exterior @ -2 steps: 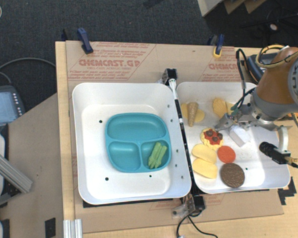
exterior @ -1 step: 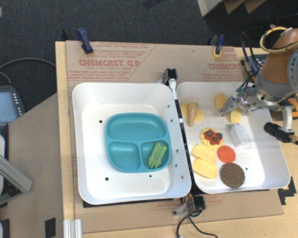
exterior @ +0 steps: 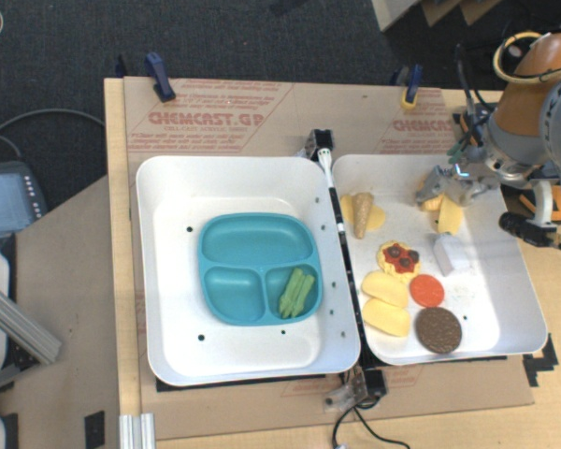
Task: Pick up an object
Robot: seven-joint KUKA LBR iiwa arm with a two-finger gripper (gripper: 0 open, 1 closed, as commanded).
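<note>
My gripper (exterior: 446,192) hangs over the far right part of the right bin (exterior: 519,288), with the orange-banded arm (exterior: 533,73) behind it. A yellow block (exterior: 450,218) lies right under and against the gripper; whether it is held is unclear. Nearer in the same bin lie a tan cone piece (exterior: 362,213), a yellow round with red spots (exterior: 398,258), a pale grey block (exterior: 447,251), a red disc (exterior: 427,291), two yellow slices (exterior: 386,304) and a brown cookie (exterior: 439,329).
The left bin (exterior: 168,251) holds a teal divided plate (exterior: 234,251) with green beans (exterior: 296,291) in its lower right compartment. A black-and-white clip (exterior: 322,148) sits between the bins at the back. Blue clamps (exterior: 159,75) hold the board.
</note>
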